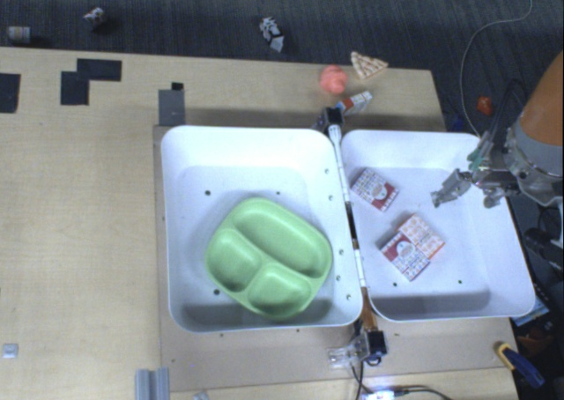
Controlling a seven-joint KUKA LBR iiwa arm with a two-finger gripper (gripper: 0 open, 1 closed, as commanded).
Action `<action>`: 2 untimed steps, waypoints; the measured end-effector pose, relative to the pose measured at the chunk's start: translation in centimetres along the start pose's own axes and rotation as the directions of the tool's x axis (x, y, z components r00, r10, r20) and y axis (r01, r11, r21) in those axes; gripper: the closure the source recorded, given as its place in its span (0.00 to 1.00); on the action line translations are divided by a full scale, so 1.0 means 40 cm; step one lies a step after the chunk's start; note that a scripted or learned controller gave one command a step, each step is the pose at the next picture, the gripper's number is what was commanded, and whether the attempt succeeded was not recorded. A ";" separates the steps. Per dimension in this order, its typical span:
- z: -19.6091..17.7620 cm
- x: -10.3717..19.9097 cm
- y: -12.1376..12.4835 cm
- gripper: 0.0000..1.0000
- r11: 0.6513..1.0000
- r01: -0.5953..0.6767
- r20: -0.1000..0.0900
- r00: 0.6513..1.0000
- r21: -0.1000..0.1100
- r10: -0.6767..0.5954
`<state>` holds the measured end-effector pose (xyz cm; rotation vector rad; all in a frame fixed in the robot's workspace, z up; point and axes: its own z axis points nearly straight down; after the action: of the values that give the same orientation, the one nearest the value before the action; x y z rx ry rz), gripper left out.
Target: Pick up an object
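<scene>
Two small red-and-white packets lie flat in the right bin (493, 301): the smaller packet (374, 189) near its left wall, the larger packet (411, 246) in the middle. A green divided plate (268, 255) rests in the left bin (185, 213). My gripper (464, 197) hangs over the right bin's upper right part, to the right of and apart from both packets. It is open, and nothing is between its fingers.
Beyond the bins on the bench lie a pink ball (332, 79), a wedge-shaped toy (367, 64) and a small tube (355, 103). Black patches mark the bench at the far left. The bins' shared wall (346, 204) runs between them.
</scene>
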<state>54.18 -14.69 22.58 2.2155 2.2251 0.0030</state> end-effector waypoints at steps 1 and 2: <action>0.349 0.055 0.070 0.00 1.000 0.000 0.001 1.000 -0.006 0.000; 0.319 0.056 0.075 1.00 1.000 0.000 0.002 1.000 -0.012 0.000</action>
<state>57.20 -12.44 9.83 2.2085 2.2184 0.0142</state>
